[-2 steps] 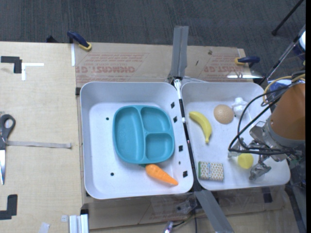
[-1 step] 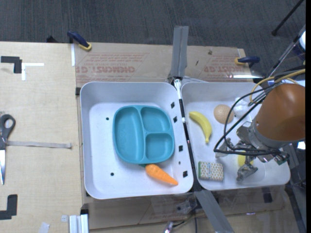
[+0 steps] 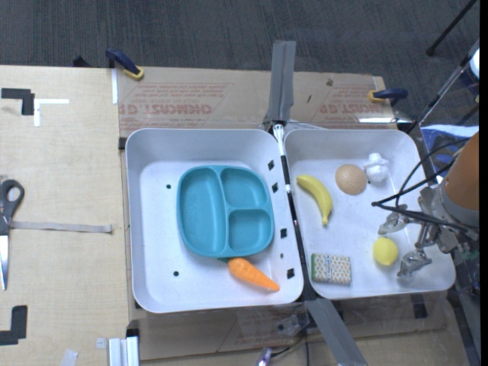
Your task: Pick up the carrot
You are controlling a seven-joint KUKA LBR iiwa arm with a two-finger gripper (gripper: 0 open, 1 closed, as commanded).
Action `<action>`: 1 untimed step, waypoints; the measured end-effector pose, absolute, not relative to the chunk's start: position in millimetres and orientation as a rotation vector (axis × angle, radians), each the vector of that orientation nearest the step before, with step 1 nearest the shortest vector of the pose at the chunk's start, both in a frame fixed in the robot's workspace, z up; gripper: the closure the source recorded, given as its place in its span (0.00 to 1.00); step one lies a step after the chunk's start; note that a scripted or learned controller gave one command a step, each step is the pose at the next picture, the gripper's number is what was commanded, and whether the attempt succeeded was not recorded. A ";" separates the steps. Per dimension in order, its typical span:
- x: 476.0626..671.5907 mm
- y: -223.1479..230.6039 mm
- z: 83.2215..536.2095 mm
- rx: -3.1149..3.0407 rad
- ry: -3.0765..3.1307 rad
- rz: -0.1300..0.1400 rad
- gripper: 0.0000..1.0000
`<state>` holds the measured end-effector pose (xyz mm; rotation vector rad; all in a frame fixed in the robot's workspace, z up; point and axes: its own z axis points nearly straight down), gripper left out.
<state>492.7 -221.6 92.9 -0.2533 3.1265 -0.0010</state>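
The orange carrot (image 3: 253, 274) lies in the left bin (image 3: 145, 227), near its front wall and just below the teal divided plate (image 3: 226, 210). It points toward the lower right. My gripper (image 3: 402, 244) is over the right side of the right bin (image 3: 358, 147), far to the right of the carrot. Its two metal fingers (image 3: 392, 223) stand apart, open, with nothing held between them. A yellow lemon (image 3: 386, 251) sits just left of the fingertips.
The right bin also holds a banana (image 3: 318, 197), a brown egg-like ball (image 3: 351, 179), a small white object (image 3: 375, 168) and a patterned sponge block (image 3: 331, 268). Black cables run from the arm across that bin's right side. Scissors (image 3: 8, 204) lie on the bench at far left.
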 end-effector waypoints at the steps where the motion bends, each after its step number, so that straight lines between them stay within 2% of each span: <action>1: 495.1 -220.9 103.5 -0.258 3.120 -0.003 1.00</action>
